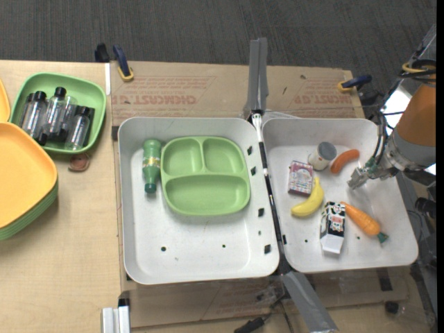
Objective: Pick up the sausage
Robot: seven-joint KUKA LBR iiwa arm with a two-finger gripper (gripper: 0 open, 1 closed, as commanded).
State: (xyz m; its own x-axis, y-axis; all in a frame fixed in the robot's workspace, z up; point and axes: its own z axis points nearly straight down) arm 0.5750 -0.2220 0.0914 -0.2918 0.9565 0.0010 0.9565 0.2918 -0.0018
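Right bin [409, 252]: the sausage [345, 159] lies tilted near the upper wall, touching a small grey cup [323, 153] at its nine o'clock, with bare floor between it and the right wall. The gripper [361, 177] hangs just beside the sausage, at its four o'clock, apart from it and holding nothing; open or closed cannot be told. Below lie a carrot [364, 220], milk carton [334, 227], banana [309, 201] and pink box [300, 177], leaving the bin's lower edge free.

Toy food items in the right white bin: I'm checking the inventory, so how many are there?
6 in the right white bin: grey can, orange sausage, pink carton, yellow banana, cow-print milk carton, orange carrot. None looks hidden.
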